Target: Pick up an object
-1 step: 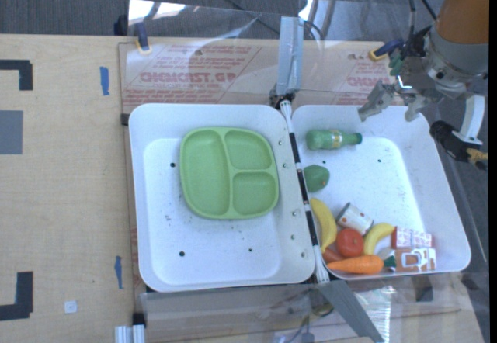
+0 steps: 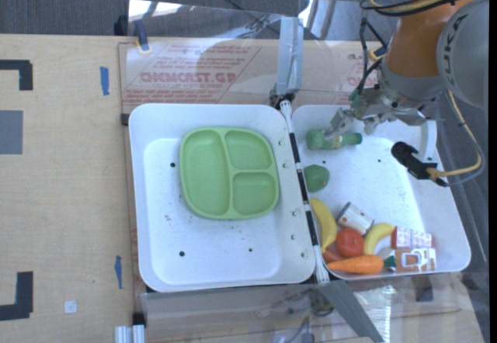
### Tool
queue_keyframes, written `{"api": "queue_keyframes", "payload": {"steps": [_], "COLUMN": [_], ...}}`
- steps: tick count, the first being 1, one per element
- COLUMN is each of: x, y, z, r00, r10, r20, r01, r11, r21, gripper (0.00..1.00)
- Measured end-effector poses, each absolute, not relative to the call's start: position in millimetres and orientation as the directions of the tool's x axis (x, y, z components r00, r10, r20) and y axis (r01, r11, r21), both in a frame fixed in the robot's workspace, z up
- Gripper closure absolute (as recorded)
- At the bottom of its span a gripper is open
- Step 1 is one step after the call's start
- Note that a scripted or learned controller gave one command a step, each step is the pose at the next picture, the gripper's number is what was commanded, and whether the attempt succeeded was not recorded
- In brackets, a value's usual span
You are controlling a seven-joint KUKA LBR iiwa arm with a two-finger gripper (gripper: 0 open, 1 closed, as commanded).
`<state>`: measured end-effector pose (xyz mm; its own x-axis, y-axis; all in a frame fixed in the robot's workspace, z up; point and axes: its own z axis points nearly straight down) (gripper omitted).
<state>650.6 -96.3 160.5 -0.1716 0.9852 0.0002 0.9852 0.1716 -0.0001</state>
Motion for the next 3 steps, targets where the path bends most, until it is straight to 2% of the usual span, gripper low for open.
{"api": "queue_keyframes", "payload": {"steps": [1,2,3], "x": [656.8,665.0,667.6], "y": [-120,-123,-141], "z": [88,87,159], "r00": [-0.205,-0.193,0.057], "r10": [0.979,0.981,0.998], "r20": [-0.002,0.011,-0.002], "r01": [0.979,0.981,0.998], "r11": [0.205,0.193,-0.057], "r21": [0.005,-0.018,0.004], "gripper": [0.0,0.0,0.0]}}
